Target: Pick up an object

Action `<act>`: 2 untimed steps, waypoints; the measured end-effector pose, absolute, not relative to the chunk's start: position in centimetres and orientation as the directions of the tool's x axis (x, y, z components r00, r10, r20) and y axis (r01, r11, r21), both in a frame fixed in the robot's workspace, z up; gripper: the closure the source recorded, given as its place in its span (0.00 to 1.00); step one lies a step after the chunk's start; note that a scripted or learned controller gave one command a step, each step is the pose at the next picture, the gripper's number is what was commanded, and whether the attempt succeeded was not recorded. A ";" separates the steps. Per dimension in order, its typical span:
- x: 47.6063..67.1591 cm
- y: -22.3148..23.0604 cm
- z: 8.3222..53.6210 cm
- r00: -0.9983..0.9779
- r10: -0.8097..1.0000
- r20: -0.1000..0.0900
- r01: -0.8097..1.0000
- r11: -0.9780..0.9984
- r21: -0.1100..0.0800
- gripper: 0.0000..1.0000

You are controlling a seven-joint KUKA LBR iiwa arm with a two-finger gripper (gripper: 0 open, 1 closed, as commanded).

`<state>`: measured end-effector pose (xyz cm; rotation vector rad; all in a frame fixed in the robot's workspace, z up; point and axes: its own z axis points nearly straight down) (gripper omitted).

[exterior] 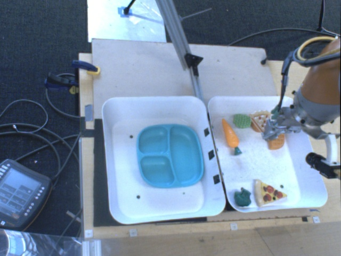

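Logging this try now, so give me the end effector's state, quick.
End effector: down in the right bin over an orange toy; open or shut cannot be told.

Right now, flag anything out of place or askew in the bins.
Nothing stands out. The blue plate lies flat in the left bin; the carrot, pizza slice and other toys lie loose in the right bin.
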<state>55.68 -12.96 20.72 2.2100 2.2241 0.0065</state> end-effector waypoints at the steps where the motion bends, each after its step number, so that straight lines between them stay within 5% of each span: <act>1: 54.3 -7.7 22.3 -0.011 1.000 0.003 1.000 0.011 0.002 1.00; 2: 53.5 -2.2 23.3 -0.012 1.000 0.003 1.000 0.012 0.002 1.00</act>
